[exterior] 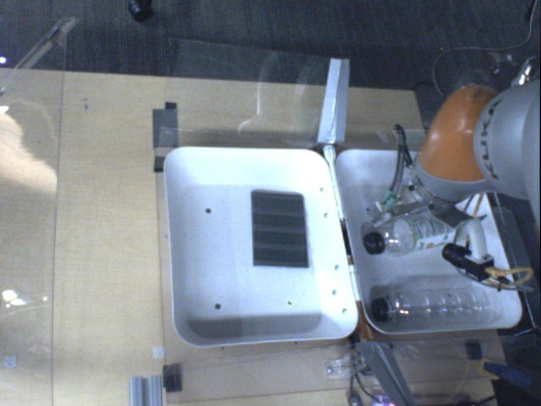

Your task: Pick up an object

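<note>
In the right bin (355, 176) a small clear plastic bottle (410, 235) lies on its side, black cap pointing left. A larger clear bottle (439, 305), also black-capped, lies along that bin's front wall. The grey arm with its orange band (456, 138) reaches in from the right and hangs over the right bin. Its gripper (420, 210) sits directly above the small bottle, close to or touching its top. The wrist hides much of the gripper.
The left bin (194, 184) holds a flat, dark ribbed rectangle (280, 228) near its middle. A metal divider strip (334, 100) rises behind the gap between the bins. Cables and a black fitting (469, 259) trail at the right bin's right side.
</note>
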Controlling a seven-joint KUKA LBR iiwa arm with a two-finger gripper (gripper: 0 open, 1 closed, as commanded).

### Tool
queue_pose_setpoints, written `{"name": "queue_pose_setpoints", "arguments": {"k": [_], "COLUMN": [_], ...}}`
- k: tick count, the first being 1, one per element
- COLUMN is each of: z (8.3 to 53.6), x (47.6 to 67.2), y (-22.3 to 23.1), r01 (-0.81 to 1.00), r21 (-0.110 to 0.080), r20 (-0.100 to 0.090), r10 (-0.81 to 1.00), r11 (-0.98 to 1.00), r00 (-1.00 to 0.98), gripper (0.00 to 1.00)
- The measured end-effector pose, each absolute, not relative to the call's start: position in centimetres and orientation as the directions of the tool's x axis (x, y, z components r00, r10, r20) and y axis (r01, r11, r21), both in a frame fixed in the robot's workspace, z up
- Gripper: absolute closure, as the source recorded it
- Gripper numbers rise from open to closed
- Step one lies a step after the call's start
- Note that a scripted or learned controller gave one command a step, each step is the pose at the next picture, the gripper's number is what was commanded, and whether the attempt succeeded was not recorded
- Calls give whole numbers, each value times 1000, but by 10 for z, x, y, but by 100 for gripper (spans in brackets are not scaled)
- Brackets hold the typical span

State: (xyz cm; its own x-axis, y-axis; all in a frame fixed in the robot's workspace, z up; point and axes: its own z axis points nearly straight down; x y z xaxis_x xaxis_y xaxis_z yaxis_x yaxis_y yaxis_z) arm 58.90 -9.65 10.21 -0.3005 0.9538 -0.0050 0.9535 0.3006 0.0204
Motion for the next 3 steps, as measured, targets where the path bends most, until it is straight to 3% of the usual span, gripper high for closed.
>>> {"name": "queue_pose_setpoints", "arguments": {"k": [1,2,3], "z": [102,123,90], "x": [589,598,565], "y": [-97,-116,-95], "r01": [953,885,840], "r21": [20,7,12], "r20": [-5,-4,-9], "r10": [954,886,840], "r11": [301,465,542], "r00": [-301,-465,-542], "gripper": [0,0,0]}}
